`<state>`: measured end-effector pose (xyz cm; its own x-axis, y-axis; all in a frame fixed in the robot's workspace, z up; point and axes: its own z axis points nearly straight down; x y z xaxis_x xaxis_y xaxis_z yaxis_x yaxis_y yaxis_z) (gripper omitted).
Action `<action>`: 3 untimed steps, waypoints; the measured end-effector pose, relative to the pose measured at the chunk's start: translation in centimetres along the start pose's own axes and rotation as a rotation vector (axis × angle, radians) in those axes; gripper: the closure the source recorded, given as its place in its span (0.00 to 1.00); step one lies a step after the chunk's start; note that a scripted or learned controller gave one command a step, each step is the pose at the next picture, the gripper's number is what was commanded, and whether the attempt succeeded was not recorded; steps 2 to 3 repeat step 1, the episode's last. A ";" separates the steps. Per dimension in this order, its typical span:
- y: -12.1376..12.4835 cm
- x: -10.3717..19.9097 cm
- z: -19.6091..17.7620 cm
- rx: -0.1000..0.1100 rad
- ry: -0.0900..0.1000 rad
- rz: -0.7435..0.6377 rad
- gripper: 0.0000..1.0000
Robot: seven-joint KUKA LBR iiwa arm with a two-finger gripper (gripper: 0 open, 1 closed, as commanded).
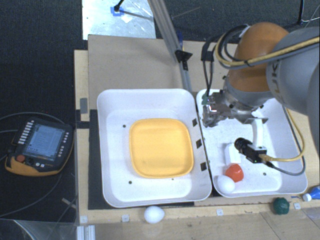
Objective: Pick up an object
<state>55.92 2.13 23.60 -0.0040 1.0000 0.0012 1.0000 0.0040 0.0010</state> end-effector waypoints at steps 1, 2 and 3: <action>-1.5 5.1 -0.8 0.000 0.000 0.000 1.00; -1.5 5.1 -0.8 0.000 0.000 0.000 1.00; -1.5 5.1 -0.8 0.000 0.000 0.000 1.00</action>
